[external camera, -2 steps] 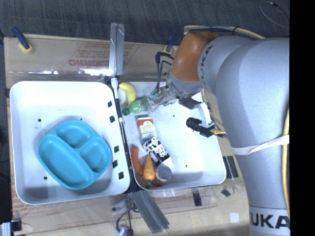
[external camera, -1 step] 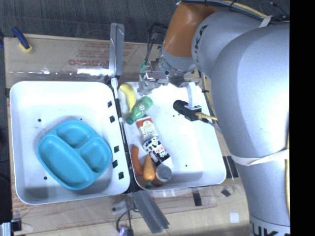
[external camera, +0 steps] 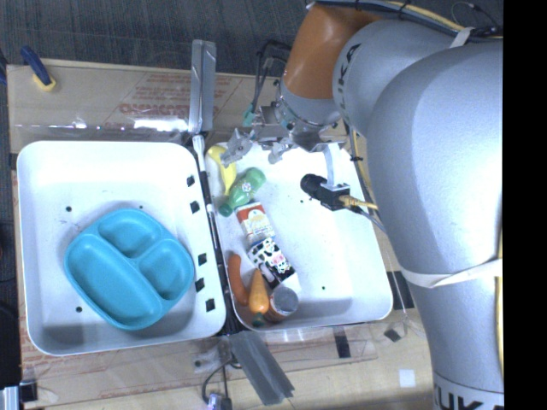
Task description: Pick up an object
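Note:
My gripper (external camera: 259, 148) hangs over the back left corner of the right bin (external camera: 342, 263), open with nothing between its fingers. Just under and left of it lie a yellow banana-like toy (external camera: 220, 166) and a green object (external camera: 243, 190). Further toward the front, along the bin's left side, lie a red and white carton (external camera: 255, 223), a cow-patterned pack (external camera: 272, 260), a carrot (external camera: 235, 272), an orange piece (external camera: 259, 289) and a grey can (external camera: 285, 300).
The left bin (external camera: 51, 195) holds a blue divided plate (external camera: 128, 267). A metal divider (external camera: 203, 84) stands between the bins at the back. The arm's grey body covers the right side of the view.

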Robot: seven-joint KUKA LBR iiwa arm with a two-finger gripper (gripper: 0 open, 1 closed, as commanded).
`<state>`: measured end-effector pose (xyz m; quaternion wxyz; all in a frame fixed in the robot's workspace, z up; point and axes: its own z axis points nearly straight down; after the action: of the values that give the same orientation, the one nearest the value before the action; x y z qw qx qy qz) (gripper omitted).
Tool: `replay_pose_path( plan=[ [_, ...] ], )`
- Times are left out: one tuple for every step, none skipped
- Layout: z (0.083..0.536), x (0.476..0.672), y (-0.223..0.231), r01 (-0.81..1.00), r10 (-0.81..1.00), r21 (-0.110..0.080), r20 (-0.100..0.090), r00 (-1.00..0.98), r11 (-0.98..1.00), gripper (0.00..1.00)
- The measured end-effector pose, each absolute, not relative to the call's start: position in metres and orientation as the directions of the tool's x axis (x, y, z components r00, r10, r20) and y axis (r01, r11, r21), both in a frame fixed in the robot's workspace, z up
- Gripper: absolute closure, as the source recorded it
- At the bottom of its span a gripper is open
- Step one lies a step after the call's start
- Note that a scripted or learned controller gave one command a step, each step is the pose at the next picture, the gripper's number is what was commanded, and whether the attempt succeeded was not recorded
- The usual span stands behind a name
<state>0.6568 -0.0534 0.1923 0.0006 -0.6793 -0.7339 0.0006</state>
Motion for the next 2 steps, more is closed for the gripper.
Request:
replay_pose_path(
  plan=[
    [0.190, 0.657, -0.092, 0.995, 0.995, 0.000, -0.001, 0.098, -0.098, 0.00],
    [0.191, 0.645, -0.038, 0.951, 0.951, -0.007, -0.001, 0.308, -0.308, 0.00]
  ],
)
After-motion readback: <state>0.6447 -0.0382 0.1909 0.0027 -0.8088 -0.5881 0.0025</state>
